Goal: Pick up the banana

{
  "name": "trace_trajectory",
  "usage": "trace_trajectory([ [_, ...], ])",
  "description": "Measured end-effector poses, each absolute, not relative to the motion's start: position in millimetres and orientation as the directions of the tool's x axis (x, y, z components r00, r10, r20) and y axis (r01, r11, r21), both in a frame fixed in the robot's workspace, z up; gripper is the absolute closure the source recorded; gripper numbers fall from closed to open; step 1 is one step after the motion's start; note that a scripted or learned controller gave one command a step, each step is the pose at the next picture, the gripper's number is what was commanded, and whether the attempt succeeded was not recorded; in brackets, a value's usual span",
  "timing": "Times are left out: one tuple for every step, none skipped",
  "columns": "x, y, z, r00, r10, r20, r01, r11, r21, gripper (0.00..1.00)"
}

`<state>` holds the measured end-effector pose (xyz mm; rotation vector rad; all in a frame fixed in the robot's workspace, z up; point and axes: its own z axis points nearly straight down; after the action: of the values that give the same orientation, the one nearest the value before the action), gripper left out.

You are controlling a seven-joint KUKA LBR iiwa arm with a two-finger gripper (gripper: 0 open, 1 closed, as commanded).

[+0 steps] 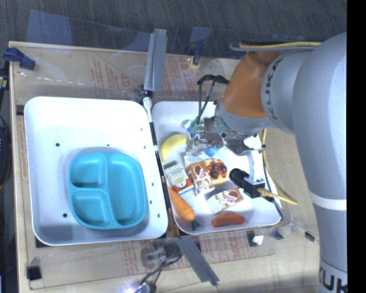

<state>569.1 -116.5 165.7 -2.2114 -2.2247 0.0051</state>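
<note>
Banana [174, 145] lies just left of the jaws [201, 138]; their spread cannot be told.

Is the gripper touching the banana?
Cannot tell. In the camera view the gripper sits right beside the banana; contact or gap isn't plain.

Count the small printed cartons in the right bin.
3: one carton by the divider beside the carrot, one mid-bin under the hand, one above the sausage. The arm may hide more.
</note>
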Motion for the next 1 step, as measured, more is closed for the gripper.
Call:
trace_trajectory([
  [569.2,-116.4,165.7,-0.006,1.0,0.001,1.0,0.006,-0.005,0.0],
])
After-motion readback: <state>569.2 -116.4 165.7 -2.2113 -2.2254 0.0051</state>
